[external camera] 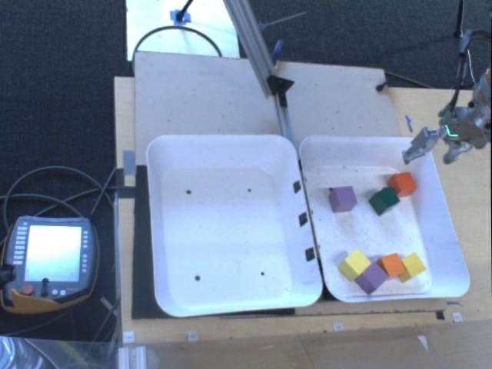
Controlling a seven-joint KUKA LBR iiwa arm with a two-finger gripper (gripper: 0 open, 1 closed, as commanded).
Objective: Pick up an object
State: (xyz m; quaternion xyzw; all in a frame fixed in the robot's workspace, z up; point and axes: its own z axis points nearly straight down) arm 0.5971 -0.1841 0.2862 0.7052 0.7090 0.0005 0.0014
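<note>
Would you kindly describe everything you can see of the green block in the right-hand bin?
The green block is a small, dark green cube with a matte, solid look, sitting turned at an angle to the bin's edges. It rests on the floor of the right bin, in its far part. An orange block lies just behind it, touching or nearly so; the purple block to its left stands apart. The gripper is not on it.

This is a robot lab: a wooden bench [361,337] carries two white bins [165,206], a teach pendant [50,264] with cables lies on dark carpet [61,68] (office type), and a metal pole [250,33] crosses above.
</note>
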